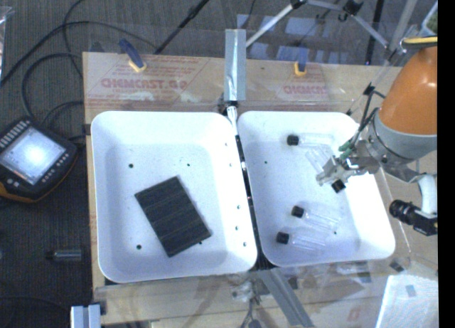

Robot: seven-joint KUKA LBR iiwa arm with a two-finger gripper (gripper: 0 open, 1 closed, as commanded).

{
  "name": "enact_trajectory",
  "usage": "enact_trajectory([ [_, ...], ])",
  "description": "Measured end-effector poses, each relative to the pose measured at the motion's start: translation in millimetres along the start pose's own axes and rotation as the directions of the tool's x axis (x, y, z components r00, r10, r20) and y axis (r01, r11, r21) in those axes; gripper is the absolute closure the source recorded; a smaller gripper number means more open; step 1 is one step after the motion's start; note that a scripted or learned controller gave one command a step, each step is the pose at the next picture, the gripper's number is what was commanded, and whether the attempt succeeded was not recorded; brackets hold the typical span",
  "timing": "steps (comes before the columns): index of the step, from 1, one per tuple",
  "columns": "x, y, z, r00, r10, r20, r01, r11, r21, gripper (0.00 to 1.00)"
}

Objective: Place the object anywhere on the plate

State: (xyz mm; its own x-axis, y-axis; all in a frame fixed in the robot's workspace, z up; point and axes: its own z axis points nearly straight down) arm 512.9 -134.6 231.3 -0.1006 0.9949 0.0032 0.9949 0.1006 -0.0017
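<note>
- A counter (142,77) carries two shallow white bins side by side, seen from above at a slant.
- The gripper (334,176) sits over the right bin (370,241), at the end of a grey arm (409,117) with an orange band, reaching in from the right edge.
- Whether the gripper is clenched or released cannot be told; its tip is small and blurred against the white floor.
- Four clear tubes with black caps lie in the right bin.
- One tube (307,139) lies up and to the left of the gripper, near it.
- A second tube (320,157) lies slanted right at the gripper, with a black cap at the gripper's tip; whether it is gripped cannot be made out.
- A third tube (313,215) lies below the gripper, slightly to its left.
- The fourth tube (298,240) lies just beyond the third, farther below the gripper and near the bin's front wall.
- One dark rectangular plate (173,215) with ribbed lines lies tilted in the left bin (114,134), well apart from the gripper, to its left.
- Nothing rests on the plate.
- One handheld screen (32,159) glows on the floor, far left of the gripper.
</note>
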Motion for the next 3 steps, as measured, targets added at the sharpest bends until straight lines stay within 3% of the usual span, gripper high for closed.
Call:
enact_trajectory([
  [1,75.8,80.9,13.3,0.974,-0.228,0.003,0.228,0.974,0.002,1.00],
  [2,140.0,111.1,41.0,0.952,-0.307,0.003,0.307,0.952,0.002,1.00],
  [3,202.8,80.0,-22.7,0.887,-0.461,0.004,0.461,0.887,0.003,1.00],
])
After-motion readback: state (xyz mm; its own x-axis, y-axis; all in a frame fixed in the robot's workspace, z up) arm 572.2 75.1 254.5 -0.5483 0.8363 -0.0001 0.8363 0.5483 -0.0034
